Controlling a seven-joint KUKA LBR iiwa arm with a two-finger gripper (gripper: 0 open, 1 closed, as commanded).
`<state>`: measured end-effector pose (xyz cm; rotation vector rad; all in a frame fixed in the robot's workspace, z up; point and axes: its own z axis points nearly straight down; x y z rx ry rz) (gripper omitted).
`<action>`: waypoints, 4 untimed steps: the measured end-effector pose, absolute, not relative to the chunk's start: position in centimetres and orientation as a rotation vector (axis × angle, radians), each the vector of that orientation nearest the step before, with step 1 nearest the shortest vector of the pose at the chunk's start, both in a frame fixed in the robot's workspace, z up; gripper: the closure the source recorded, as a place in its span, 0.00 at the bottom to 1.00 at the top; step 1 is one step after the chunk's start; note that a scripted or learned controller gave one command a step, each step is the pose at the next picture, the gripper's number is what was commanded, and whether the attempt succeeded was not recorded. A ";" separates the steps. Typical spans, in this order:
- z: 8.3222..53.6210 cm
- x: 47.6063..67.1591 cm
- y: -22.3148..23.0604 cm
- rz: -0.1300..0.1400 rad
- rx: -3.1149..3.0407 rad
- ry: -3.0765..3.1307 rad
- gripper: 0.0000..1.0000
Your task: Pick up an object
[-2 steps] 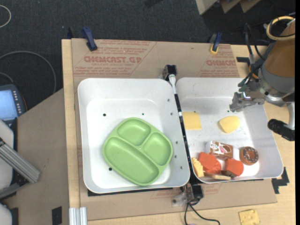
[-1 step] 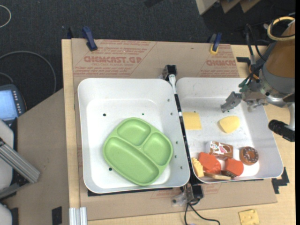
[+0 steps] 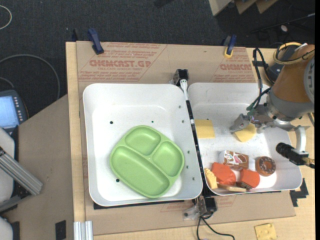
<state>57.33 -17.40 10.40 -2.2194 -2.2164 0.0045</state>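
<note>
My gripper (image 3: 248,124) is low in the right bin (image 3: 220,96), near its middle right, and it stands open. A pale yellow wedge (image 3: 245,135) lies on the bin floor right under and between the fingertips; I cannot tell whether they touch it. A flat yellow cheese square (image 3: 204,129) lies to its left, by the bin's left wall. Along the front of this bin lie a brown-and-white snack packet (image 3: 235,159), a chocolate donut (image 3: 265,165), two red-orange pieces (image 3: 223,173) (image 3: 250,178) and some yellow fries (image 3: 210,180).
The left bin (image 3: 100,104) holds a green divided plate (image 3: 146,160) at its front centre. A black divider strip (image 3: 189,115) runs between the bins. The grey arm with its orange band (image 3: 292,81) enters from the right, over the right bin's far corner.
</note>
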 end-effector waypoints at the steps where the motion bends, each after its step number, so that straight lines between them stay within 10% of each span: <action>1: 8.3 56.5 -16.9 0.003 -2.219 -2.218 0.00; 2: 9.8 56.8 -16.9 -0.006 -2.225 -2.227 1.00; 3: 20.9 53.6 -16.3 -0.007 -2.227 -2.227 1.00; 4: 20.3 53.7 -16.3 0.000 -2.222 -2.223 0.00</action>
